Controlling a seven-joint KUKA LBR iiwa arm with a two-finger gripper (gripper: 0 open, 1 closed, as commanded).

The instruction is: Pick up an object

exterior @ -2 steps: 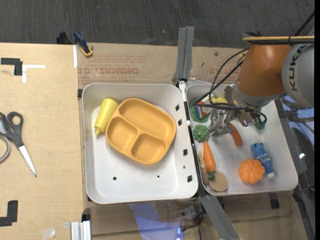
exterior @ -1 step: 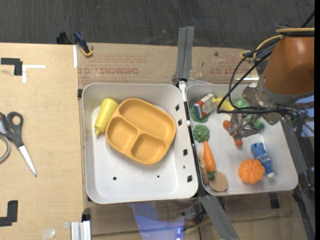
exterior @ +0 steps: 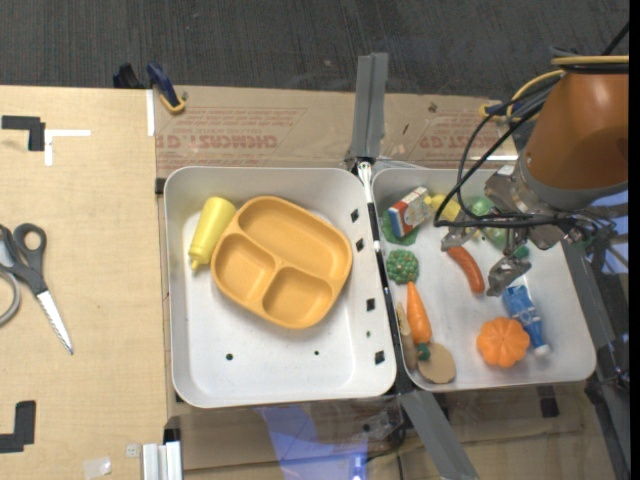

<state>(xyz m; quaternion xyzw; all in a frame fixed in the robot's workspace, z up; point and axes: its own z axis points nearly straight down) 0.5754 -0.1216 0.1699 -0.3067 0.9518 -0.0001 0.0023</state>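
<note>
Your gripper (exterior: pixel 507 268) hangs over the middle of the right bin (exterior: pixel 575 368), just beside the red sausage (exterior: pixel 466 267), and you cannot tell from this slant how it is set, with nothing seen in its hold. Reading left to right, you have scissors (exterior: pixel 35 283) on the bench's left edge, then the left bin (exterior: pixel 200 368) with a yellow bottle (exterior: pixel 209 230) at its far left corner touching an orange divided plate (exterior: pixel 279 260). Your right bin carries a green broccoli piece (exterior: pixel 402 265) and a carrot (exterior: pixel 417 313) along its left edge, a small carton (exterior: pixel 407 213) at the far left corner, and an orange pumpkin (exterior: pixel 501 341) touching a blue-and-white tube (exterior: pixel 525 313) near its near right corner.
</note>
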